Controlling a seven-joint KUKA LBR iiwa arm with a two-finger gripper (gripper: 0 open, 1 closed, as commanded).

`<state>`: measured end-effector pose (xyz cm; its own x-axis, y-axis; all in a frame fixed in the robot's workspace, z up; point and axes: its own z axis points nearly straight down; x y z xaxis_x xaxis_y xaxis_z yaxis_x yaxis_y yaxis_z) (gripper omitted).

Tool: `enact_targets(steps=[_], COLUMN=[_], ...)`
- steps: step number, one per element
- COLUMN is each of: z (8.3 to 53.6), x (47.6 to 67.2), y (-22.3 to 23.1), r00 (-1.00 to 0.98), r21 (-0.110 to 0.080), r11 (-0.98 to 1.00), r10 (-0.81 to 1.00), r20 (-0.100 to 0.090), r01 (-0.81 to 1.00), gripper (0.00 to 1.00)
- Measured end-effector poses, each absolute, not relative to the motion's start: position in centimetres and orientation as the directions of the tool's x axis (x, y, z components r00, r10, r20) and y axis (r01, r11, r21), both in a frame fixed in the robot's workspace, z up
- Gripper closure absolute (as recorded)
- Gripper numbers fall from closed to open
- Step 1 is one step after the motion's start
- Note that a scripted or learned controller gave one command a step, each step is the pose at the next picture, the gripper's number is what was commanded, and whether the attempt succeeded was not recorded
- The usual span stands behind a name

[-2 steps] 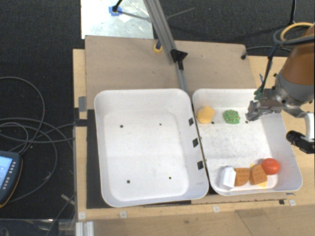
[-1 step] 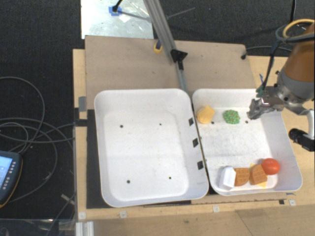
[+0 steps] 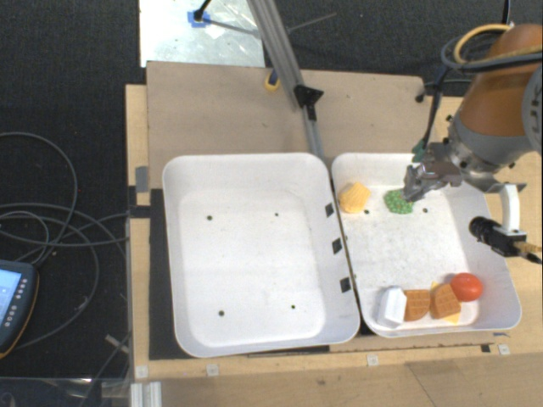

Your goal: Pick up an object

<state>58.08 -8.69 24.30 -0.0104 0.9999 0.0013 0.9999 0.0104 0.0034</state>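
In the right bin (image 3: 424,253) a small green bumpy object (image 3: 397,202) lies near the far wall, and my gripper (image 3: 413,189) sits right over its right edge, touching or nearly touching it. A yellow rounded object (image 3: 355,197) rests to the left of the green one. Along the bin's near edge lie a white block (image 3: 391,305), two orange-brown pieces (image 3: 431,303) and a red ball (image 3: 466,287).
The left bin (image 3: 250,253) stands beside the right one, with black clips (image 3: 337,246) along the shared rim. A slanted grey pole (image 3: 284,49) crosses the back of the bench. Cables and a tablet (image 3: 13,299) lie on the floor at left.
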Motion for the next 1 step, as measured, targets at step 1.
enact_targets(steps=[1], z=[23.21], x=[57.31], y=[-3.35], r00=[-0.01], r21=[0.0], r11=[0.01], r10=[1.0], r20=[0.002], r01=[1.0], gripper=[1.0])
